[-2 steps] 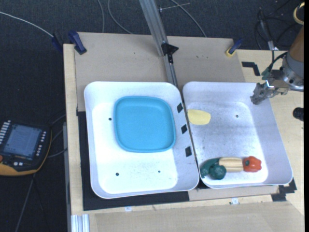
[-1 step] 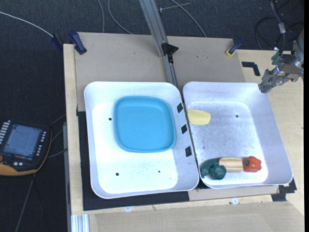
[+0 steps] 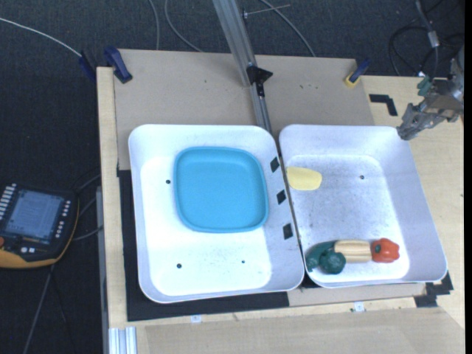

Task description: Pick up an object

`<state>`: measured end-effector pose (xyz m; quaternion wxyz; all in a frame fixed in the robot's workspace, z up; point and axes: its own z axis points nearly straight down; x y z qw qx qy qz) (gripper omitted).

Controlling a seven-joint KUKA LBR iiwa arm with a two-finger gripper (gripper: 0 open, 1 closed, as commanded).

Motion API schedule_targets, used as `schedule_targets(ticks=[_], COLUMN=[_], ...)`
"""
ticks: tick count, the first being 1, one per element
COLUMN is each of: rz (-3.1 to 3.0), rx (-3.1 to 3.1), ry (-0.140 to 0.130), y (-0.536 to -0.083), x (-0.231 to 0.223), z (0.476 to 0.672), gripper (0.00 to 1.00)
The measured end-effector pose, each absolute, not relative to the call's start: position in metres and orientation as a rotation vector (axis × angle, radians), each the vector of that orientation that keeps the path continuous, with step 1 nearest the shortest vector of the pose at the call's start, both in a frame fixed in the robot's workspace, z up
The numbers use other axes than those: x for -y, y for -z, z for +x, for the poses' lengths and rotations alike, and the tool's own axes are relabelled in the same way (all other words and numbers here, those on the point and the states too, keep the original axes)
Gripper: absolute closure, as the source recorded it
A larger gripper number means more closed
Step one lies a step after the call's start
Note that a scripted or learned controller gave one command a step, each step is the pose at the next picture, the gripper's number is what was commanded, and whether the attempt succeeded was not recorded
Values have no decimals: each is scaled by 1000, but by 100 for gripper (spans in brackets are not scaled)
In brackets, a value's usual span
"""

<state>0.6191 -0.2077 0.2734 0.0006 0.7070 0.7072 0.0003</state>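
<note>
Two shallow white bins sit side by side on the desk (image 3: pixel 192 87), their inner rims almost touching along a line with small black tabs. The left bin (image 3: pixel 151 271) carries a blue square plate (image 3: pixel 220 189) lying flat near its middle, with bare white floor all round it, widest along the near edge. The right bin (image 3: pixel 420 198) holds a pale yellow piece (image 3: pixel 304 178) close against its left wall, and well apart from that a row of three things along the near wall: a dark green object (image 3: pixel 326 259) at the left, a tan stick-shaped object (image 3: pixel 352 251) in the middle, and a red object (image 3: pixel 384 250) at the right, each touching or nearly touching its neighbour. The centre and far half of this bin are open floor.

The gripper (image 3: pixel 410 129) hangs at the far right corner of the right bin, over its rim and well apart from every object. It is small and blurred, so whether the jaws stand open or closed cannot be told; nothing shows between them.

A metal rail (image 3: pixel 236 28) slants down from the top edge to the gap between the bins. A handheld control pad (image 3: pixel 33 220) lies on the dark floor at the left
</note>
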Motion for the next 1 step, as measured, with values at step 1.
schedule_targets(ticks=[1], rz=[2217], rx=[-2227], ry=[-2], y=[-267], x=[148], z=[602], gripper=[100])
